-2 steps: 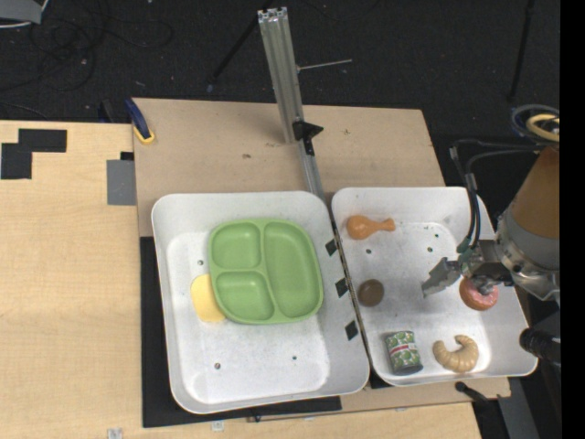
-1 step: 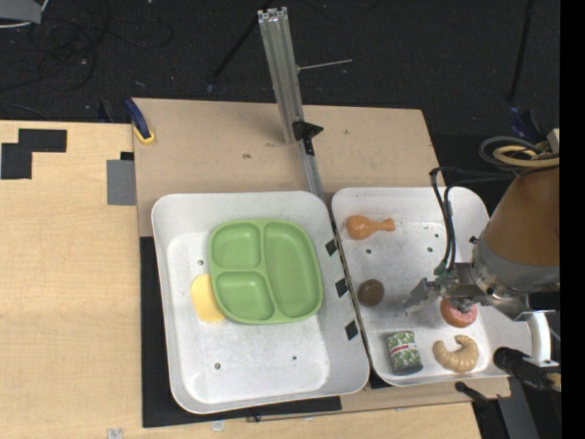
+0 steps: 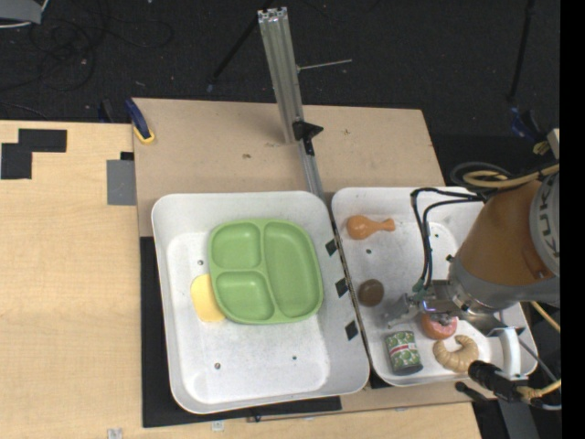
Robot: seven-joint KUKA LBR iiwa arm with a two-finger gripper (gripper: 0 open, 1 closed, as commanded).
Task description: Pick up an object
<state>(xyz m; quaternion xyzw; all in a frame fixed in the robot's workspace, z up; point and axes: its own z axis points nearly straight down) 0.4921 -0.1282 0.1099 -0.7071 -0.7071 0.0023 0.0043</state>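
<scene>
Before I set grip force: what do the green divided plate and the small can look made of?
Green divided plate: probably molded plastic, uniform matte colour, rounded compartment ridges. Small can: likely metal or toy plastic with a printed green label; too small to tell.

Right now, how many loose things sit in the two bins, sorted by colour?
Green: 2, the divided tray and the can
Yellow: 1, the piece beside the tray
Orange: 1, the gourd shape
Brown: 1, the ball
Tan: 1, the croissant
Pink: 1, the item under the gripper
Total: 7
</scene>
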